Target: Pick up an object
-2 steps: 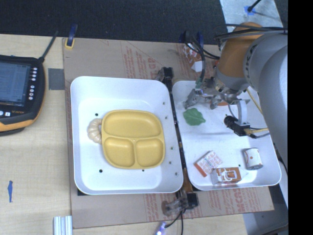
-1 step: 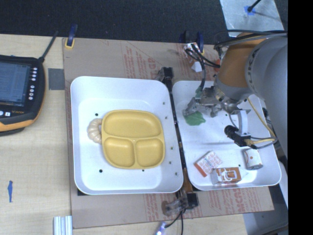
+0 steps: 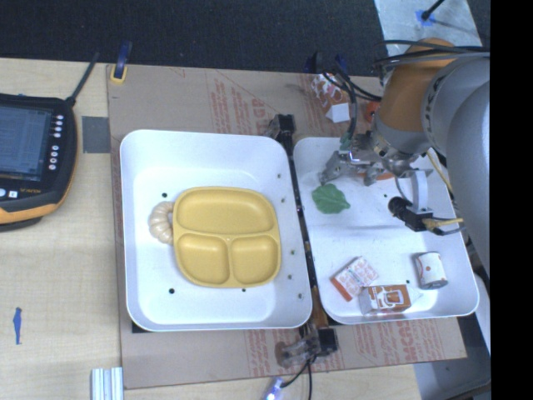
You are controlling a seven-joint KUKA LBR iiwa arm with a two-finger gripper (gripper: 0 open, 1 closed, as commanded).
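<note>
In the right bin (image 3: 379, 238), a green leafy toy (image 3: 331, 198) lies near the left wall. My gripper (image 3: 344, 168) hangs at the bin's far end, just above and to the right of the green toy. The view does not let me tell whether it touches the toy. Toward the front of the same bin lie a small red-and-white packet (image 3: 354, 277), an orange-brown packet (image 3: 389, 298) and a small white can (image 3: 430, 269).
The left bin (image 3: 146, 169) holds a yellow divided plate (image 3: 226, 236) with a beige lump (image 3: 160, 221) against its left edge. A teach pendant (image 3: 33, 157) rests on the bench at far left. The arm covers the right bin's far right corner.
</note>
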